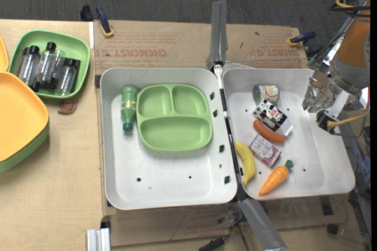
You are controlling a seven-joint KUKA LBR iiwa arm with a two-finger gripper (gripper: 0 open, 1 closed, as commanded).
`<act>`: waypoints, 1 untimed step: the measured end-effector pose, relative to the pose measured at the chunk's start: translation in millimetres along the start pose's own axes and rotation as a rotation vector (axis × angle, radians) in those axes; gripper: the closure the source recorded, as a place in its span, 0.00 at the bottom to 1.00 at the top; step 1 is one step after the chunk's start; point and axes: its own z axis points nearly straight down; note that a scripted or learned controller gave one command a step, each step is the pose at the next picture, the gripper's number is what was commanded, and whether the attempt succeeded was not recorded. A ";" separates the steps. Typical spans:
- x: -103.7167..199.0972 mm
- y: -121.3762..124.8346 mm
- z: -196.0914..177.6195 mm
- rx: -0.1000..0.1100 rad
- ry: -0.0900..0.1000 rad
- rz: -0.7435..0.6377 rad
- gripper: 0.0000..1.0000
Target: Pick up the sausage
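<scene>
The sausage (269,131) is a reddish-brown link lying at a slant in the middle of the right bin (318,170), just below a black-and-white carton (271,115). My gripper (318,103) hangs over the right bin's upper right part, well to the right of the sausage and apart from it. The orange band of the arm (355,46) sits above it at the frame's right edge.
In the right bin also lie a small can (267,92), a pink packet (264,149), a banana (246,160) and a toy carrot (274,178). The left bin (171,188) bears a green divided plate (174,116) and a green bottle (128,106). Orange plates (20,120) and a green tray of bottles (50,64) sit at left.
</scene>
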 end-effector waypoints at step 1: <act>21.5 23.2 -12.6 0.000 0.000 0.108 1.00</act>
